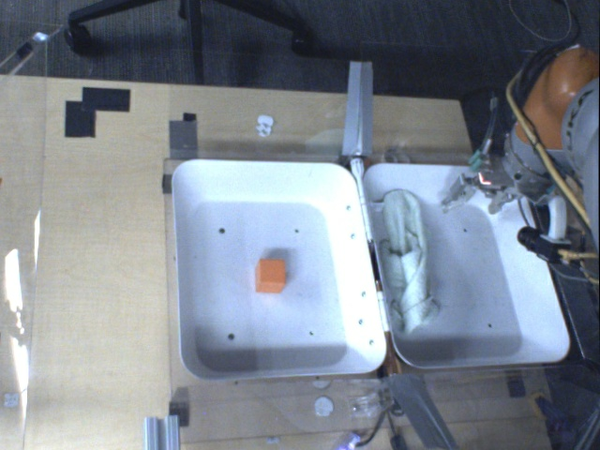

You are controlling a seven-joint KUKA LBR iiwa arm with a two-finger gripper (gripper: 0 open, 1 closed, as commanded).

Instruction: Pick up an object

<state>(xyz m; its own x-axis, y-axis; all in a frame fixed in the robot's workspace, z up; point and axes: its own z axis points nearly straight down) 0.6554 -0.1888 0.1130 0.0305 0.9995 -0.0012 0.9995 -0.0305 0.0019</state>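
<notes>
Two white bins sit side by side on one wooden bench [103, 279]: the left bin [202, 345] and the right bin [539, 340]. One orange cube [271, 276] lies in the left bin, and it is the single object there. One rolled pale cloth [406, 259] lies in the right bin, again a single object. One robot arm [562, 111] reaches over the right bin, carrying one gripper [476, 193]. Two black patches [94, 110] mark the bench top near its far left corner. One metal post [359, 111] stands between the bins at the far side.
</notes>
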